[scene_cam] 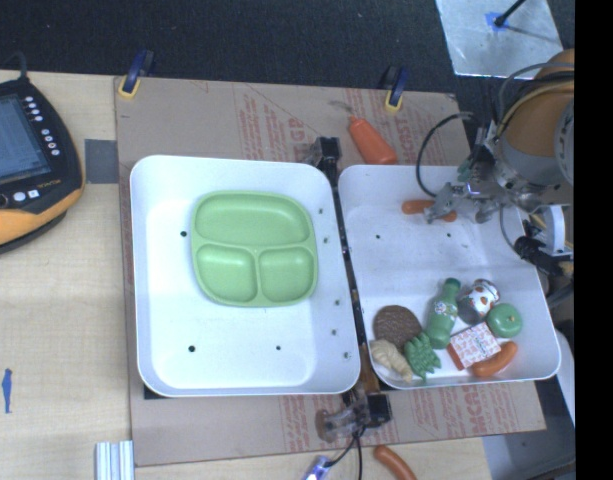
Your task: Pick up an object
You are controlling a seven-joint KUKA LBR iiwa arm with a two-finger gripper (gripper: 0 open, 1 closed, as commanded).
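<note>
My fingers (448, 206) are hovering at the frame's upper right, over a small orange carrot (418, 206); whether they're clenched, I cannot tell.

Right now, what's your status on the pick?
Claw low over right bin's far end, beside small orange piece. Toy pile at near end. Green tray in left bin.

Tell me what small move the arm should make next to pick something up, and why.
Probably lower straight down: the end effector sits over a small orange piece at the right bin's far end, nothing visibly gripped, while other toys crowd the near corner.
</note>
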